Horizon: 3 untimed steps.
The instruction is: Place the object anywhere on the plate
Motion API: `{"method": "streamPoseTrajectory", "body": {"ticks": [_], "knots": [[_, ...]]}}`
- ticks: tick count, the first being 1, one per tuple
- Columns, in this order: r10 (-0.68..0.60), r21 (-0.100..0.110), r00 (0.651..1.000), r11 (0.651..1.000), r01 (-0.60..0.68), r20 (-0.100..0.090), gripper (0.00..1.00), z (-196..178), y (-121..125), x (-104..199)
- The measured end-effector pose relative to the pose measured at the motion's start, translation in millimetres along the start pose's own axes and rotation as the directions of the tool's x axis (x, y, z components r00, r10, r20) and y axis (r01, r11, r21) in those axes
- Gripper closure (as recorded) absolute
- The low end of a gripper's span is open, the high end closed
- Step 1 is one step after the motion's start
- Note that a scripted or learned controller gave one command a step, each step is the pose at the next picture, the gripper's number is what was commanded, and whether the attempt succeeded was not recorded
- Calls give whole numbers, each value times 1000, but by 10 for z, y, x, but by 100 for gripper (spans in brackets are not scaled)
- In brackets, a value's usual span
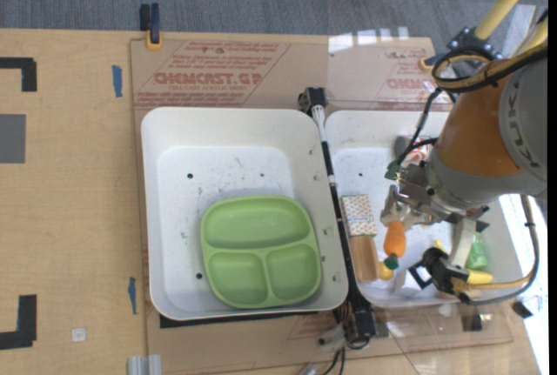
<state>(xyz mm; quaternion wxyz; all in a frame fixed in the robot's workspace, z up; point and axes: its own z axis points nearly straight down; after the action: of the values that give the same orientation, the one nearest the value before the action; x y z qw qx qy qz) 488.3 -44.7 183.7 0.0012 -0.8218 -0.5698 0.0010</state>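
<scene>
Counter: a wooden counter [70, 217] is seen across the frame, with two white bins set side by side on a cardboard sheet [218, 69].
Left bin: the left bin [165, 147] sits at the centre of the frame; bare white floor is left along its upper and left sides.
Plate: one green plate [259, 250] with three compartments is placed in the lower right part of the left bin, close to the bin's lower rim and right wall.
Right bin: the right bin [357, 147] lies at the right of the frame, its upper left floor uncovered, its right half covered by the arm [487, 138].
Tool: the tool [403, 206] is lowered into the right bin; how far it is opened cannot be told, nor whether anything is gripped.
Carrot: one orange carrot [395, 240] is seen just beneath the tool, upright in the picture.
Other things: one patterned packet [359, 214] and one brown block [364, 257] are lined along the right bin's left wall; one green thing [476, 255] is seen at lower right.
</scene>
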Motion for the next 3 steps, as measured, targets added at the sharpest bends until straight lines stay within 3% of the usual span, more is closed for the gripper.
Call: {"method": "streamPoseTrajectory", "body": {"ticks": [1,2,3], "knots": [[5,5,1000,1000,-5,-2,100,4,-388,768],[44,-3,999,999,-44,-8,100,-904,-546,1953],[52,1,999,999,-52,2,0,-875,-527,1892]]}}
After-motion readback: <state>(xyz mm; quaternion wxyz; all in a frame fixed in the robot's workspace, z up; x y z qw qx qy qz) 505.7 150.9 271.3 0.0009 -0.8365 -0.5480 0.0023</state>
